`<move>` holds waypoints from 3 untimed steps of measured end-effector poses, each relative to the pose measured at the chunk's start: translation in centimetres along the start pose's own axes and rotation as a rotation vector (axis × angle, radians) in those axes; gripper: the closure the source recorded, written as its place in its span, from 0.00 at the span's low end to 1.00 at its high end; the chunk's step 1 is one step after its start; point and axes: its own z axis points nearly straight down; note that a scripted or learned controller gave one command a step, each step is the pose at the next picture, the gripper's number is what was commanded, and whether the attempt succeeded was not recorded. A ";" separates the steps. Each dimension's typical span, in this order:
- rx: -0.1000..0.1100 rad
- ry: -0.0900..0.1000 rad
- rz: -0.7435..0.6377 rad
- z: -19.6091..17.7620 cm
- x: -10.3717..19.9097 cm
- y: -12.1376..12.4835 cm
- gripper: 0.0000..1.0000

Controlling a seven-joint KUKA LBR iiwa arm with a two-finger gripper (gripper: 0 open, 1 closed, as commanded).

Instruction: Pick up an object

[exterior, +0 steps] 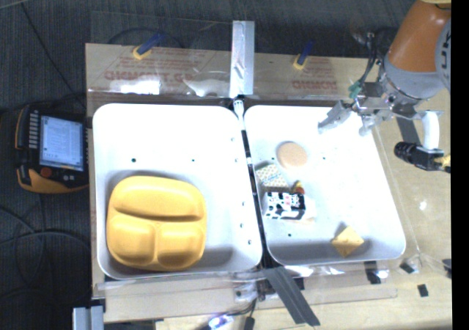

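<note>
Above the right bin's far edge, the tool hangs spread, gripping nothing, well apart from the round cookie.

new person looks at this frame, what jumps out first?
The big yellow moulded block filling the near part of the left bin. Then the arm's orange band at top right, with the pincer over the right bin's far edge, above small items like the round tan disc.

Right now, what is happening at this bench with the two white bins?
The grey arm with the orange band reaches in from the right, and its pincer hovers over the far edge of the right white bin, holding nothing. Below it lie a round tan disc, a black-and-white patterned item and a small yellow wedge. The left white bin holds a large yellow moulded block.
</note>
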 end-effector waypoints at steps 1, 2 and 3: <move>-0.011 -0.002 -0.068 12.9 4.5 -5.2 0.00; -0.002 -0.001 -0.475 7.3 -2.5 -3.3 0.00; -0.012 -0.004 -0.304 14.3 -4.0 -12.7 0.00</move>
